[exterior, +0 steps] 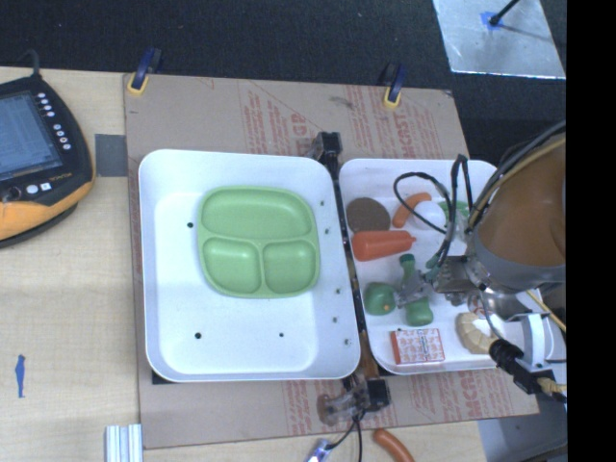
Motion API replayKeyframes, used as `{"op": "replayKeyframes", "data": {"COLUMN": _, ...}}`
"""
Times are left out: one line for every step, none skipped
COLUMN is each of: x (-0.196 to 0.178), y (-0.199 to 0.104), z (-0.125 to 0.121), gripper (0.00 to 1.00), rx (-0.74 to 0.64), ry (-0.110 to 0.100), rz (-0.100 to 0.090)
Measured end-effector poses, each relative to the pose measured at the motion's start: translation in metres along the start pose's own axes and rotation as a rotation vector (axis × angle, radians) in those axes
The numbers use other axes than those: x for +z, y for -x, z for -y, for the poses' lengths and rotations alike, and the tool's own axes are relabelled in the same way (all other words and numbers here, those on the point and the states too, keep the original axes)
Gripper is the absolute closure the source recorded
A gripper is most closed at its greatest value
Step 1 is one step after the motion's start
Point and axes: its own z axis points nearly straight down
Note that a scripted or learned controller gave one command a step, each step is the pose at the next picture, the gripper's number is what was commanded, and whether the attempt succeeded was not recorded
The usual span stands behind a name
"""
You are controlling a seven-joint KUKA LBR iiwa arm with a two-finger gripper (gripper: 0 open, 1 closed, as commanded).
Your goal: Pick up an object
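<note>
My gripper [412, 283] reaches in from the right and sits low over the right bin [373, 173], in its middle. Right beside it lie two green pieces: a rounded one [378, 299] to its left and a smaller one [420, 312] just below it. Whether either is touched I cannot tell. An orange-red carrot-like piece [381, 245] lies just above the gripper. Further back are a brown disc [367, 214] and a small orange piece [415, 203]. A red and white packet [417, 346] lies at the bin's front, and a beige piece [473, 332] shows under the wrist.
The left bin [173, 287] holds a green divided plate [258, 241]. Black cables [423, 183] loop over the right bin's back. A teach pendant [34, 157] lies on the bench at far left. Clamps [393, 83] pin the cardboard's far edge.
</note>
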Motion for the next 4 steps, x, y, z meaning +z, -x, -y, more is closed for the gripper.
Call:
{"op": "replayKeyframes", "data": {"x": 0.054, "y": 0.021, "z": 0.000, "gripper": 0.00, "rx": 0.000, "ry": 0.000, "rz": 0.000}}
{"op": "replayKeyframes", "data": {"x": 0.044, "y": 0.022, "z": 0.000, "gripper": 1.00, "rx": -0.005, "ry": 0.000, "rz": 0.001}}
{"op": "replayKeyframes", "data": {"x": -0.047, "y": -0.033, "z": -0.040, "gripper": 1.00, "rx": 0.000, "ry": 0.002, "rz": 0.000}}
{"op": "replayKeyframes", "data": {"x": -0.103, "y": -0.080, "z": -0.077, "gripper": 1.00, "rx": 0.001, "ry": 0.001, "rz": -0.001}}
